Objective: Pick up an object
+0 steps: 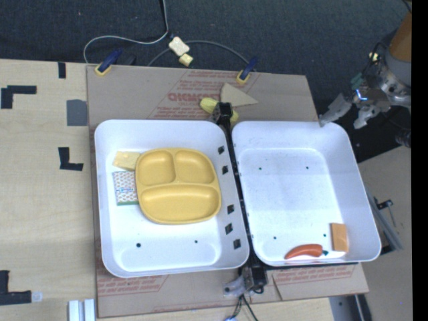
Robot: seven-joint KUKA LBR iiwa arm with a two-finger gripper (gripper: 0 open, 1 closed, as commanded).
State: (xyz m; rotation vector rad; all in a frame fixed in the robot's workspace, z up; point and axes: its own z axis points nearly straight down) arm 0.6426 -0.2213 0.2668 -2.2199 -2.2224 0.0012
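In the left bin point(107, 233), a yellow divided plate point(178, 184) lies with a pale yellow wedge point(125, 159) and a small patterned packet point(124, 187) at its left side. The right bin point(294, 179) holds a red sausage-shaped toy point(304, 251) and a tan block point(339, 237), both in its near right corner. My gripper point(349, 112) hangs at the far right corner of the right bin, just outside the rim. Its two fingers are spread apart with nothing between them. It is far from every object.
Both bins rest on a cardboard sheet point(187, 92) held by blue-and-yellow clamps point(107, 63). Black clips point(229, 179) run along the seam between the bins. A yellow piece point(210, 103) and a cardboard scrap lie behind the seam. A cable point(160, 12) trails at the back.
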